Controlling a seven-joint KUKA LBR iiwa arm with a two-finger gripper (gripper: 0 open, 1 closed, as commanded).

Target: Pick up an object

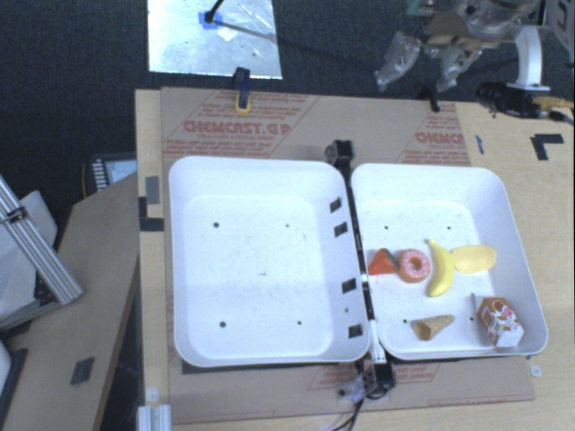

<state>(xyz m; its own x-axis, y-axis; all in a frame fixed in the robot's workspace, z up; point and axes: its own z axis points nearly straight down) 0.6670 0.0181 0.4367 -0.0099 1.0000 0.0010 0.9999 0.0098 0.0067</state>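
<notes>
pincer high and released, nothing picked yet

left bin (193, 268) sits far down-left of the pincer (424, 61), nothing there worth a reach. the pincer hangs up past the top edge of the bench, its two fingers spread apart with nothing between them, so released.

all candidates are in the right bin (517, 214), well below the pincer. going left to right: a red strawberry-like piece (384, 262) close to the divider, touching or just beside a pink donut (414, 265). then a banana (439, 268) pressed against the donut's far side, and a pale yellow lump (473, 259) touching the banana. lower, a tan cone (432, 327) lies alone, and a small red-and-white carton (499, 321) sits near the bin's lower right wall.

risks, as i judge it: the four middle items are packed in a row, so fingers coming down on one may land on a neighbour and shove the cluster or pinch two at once. the donut and banana look rounded and could slip out. the carton is close to the wall, a finger might hit the rim. the cone is the cleanest target but lies low and flat, easy to close over and miss.
</notes>
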